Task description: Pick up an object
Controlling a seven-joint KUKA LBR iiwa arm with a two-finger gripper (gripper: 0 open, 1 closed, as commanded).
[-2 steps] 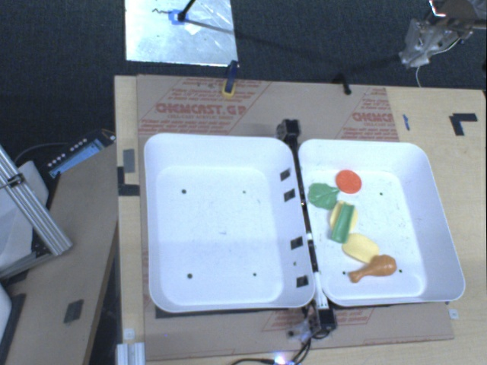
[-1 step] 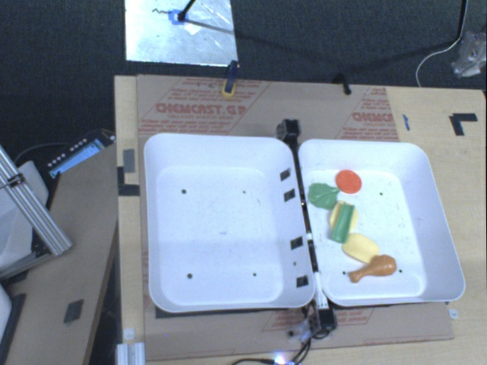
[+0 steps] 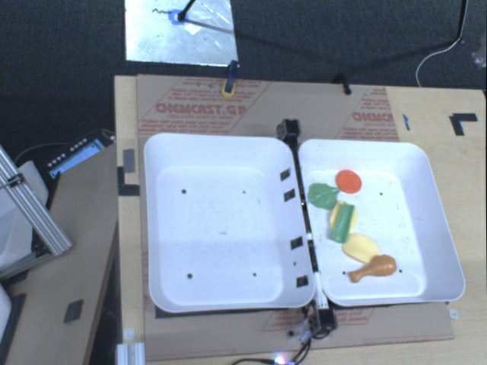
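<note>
Two white bins sit side by side on a worktop (image 3: pixel 426 101). The right bin (image 3: pixel 437 204) holds small toy foods: a red disc (image 3: pixel 348 180), green leaf (image 3: pixel 323 196), green stick (image 3: pixel 342 223), yellow piece (image 3: pixel 360 247) and, nearest the front wall, a drumstick (image 3: pixel 374 268). They look light, rigid and smooth; the drumstick's narrow shank seems the best hold. The pincer's state cannot be told.

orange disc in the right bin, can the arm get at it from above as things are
Probably yes: the orange disc lies flat, apart from the green leaf piece, with nothing over it and bare right bin floor beside it.
</note>
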